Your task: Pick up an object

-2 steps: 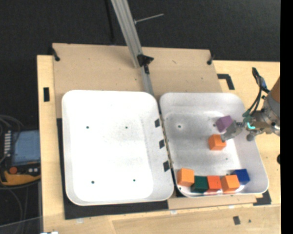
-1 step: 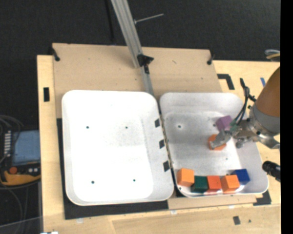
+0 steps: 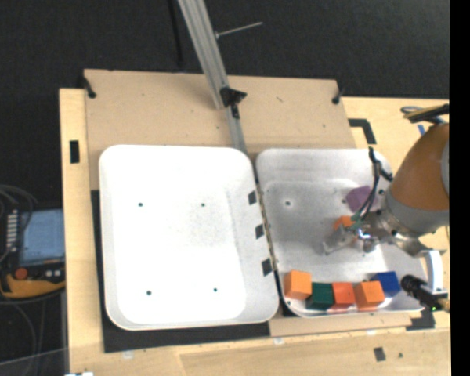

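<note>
Arm [image 3: 423, 182] comes in from the right, orange band showing above the wrist, and hangs over the right bin [image 3: 298, 171]. Pincer [image 3: 351, 233] sits low in the middle of that bin, near the floor; a small orange bit shows right at it, can't tell if that's an object or part of the tool. Can't tell from this slanted view whether the pincer is spread or pressed together, and nothing is clearly visible pinched in it. A purple piece [image 3: 359, 197] lies just above the pincer, partly hidden behind the arm's cable. The rest of the objects are lined up along the bin's near wall: orange block [image 3: 298, 283] at the left end, then green block [image 3: 322, 294] just beside it, then a second orange block [image 3: 343, 293], a third orange block [image 3: 370, 292], and a blue block [image 3: 387, 281] at the right end, slightly further back. The row looks tightly packed, neighbours touching or nearly so. All of them are apart from the pincer, closer to the camera. Left bin [image 3: 180, 233] sits alongside the right one, rims touching at the centre seam. Both bins rest on the bench [image 3: 211, 116], tan board under them. A metal rail [image 3: 207, 45] runs diagonally from the top edge down to the seam between the bins. Off the bench on the left, a blue box [image 3: 41, 236] with cables on the floor.
</note>
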